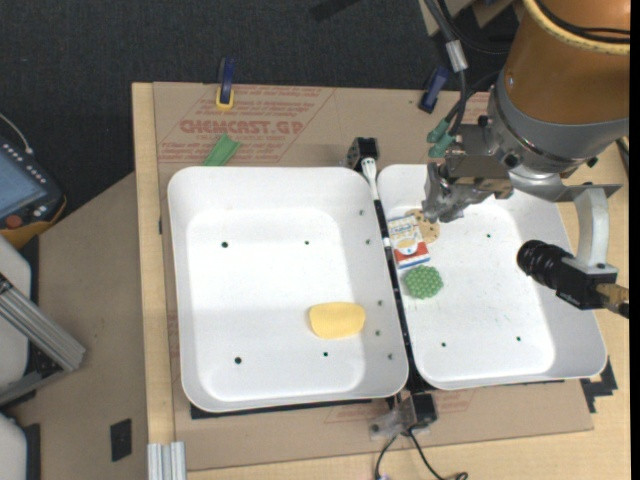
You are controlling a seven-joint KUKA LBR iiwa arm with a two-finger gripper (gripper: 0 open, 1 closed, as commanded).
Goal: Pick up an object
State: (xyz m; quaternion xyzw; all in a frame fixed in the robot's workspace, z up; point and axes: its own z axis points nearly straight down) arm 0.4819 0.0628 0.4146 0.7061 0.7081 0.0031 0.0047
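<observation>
Yellow soap-like lump [336, 320] rests low in the left bin [200, 268]; across the divider, in the right bin [500, 338], a green bumpy ball [423, 282] lies touching a red-and-white packet [408, 244]. Gripper [437, 211] hangs over the packet's top edge, whether spread or pressed together cannot be told

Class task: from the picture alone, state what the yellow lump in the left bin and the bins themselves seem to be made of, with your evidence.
Yellow lump: probably soft foam or sponge; matte, rounded, uneven outline, no glint. Bins: likely moulded plastic; smooth white, faintly glossy, rounded corners and raised rims. Neither is certain from look alone.
</observation>
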